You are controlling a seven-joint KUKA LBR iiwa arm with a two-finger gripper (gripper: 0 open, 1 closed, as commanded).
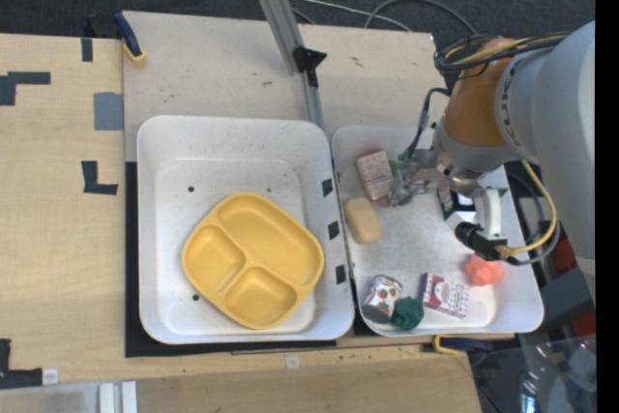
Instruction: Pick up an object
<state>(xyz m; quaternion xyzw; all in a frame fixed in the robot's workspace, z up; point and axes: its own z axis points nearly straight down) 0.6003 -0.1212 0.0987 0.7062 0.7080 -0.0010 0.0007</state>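
Observation:
My gripper (402, 187) is low in the right bin (426, 237), at its back left part, under the grey arm with the orange band (474, 106). It is just right of a pinkish-brown block (372, 171) and seems to touch it. A tan oval piece (363, 221) lies just in front of the block. Along the front of this bin are a red-and-white cup (384, 293), a small green item (409, 312) and a red-and-white carton (444, 293). An orange-pink lump (486, 271) sits at the right side.
The left bin (164, 169) holds a yellow divided plate (253, 258). A slanted metal pole (280, 5) rises from the bench behind the bins. Cables run along the arm's wrist at the right bin's right edge.

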